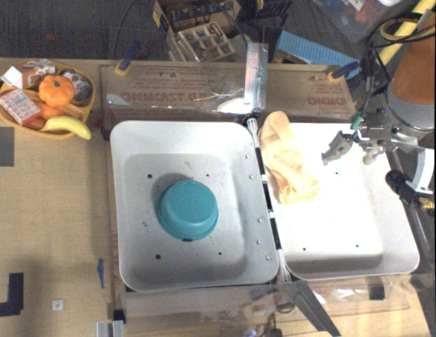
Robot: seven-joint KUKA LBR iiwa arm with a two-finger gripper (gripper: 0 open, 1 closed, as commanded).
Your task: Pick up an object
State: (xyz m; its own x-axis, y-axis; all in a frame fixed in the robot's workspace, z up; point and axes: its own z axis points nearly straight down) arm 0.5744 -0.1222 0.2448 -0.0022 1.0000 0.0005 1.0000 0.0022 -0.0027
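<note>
**End Effector Above the Right Bin, Nothing Gripped**

The end effector (352, 150) hangs over the upper right part of the right bin (358, 258), near that bin's far edge. Its two fingers are spread apart, with bare white bin floor visible between them, so it grips nothing. The grey arm (414, 97) enters from the right edge of the view, with its orange band directly above the wrist.

Contents of the right bin:
- A crumpled yellow cloth (288, 161) lies along the bin's left wall, running from the upper left corner down toward the middle of that wall. It lies to the left of the end effector and apart from it.

Contents of the left bin (133, 153):
- A teal bowl (189, 209) rests upside down near the centre of the bin floor, clear of all four walls.

The two bins sit side by side on the worktop (49, 223), their inner walls touching or nearly so.

Other items on the worktop:
- A shallow basket (7, 107) stands at the far left corner. It carries an orange pumpkin-shaped item (56, 90), a banana (67, 126) at its front rim and several small boxes.
- A long cardboard panel (175, 97) with red lettering stands along the far edge behind both bins.
</note>
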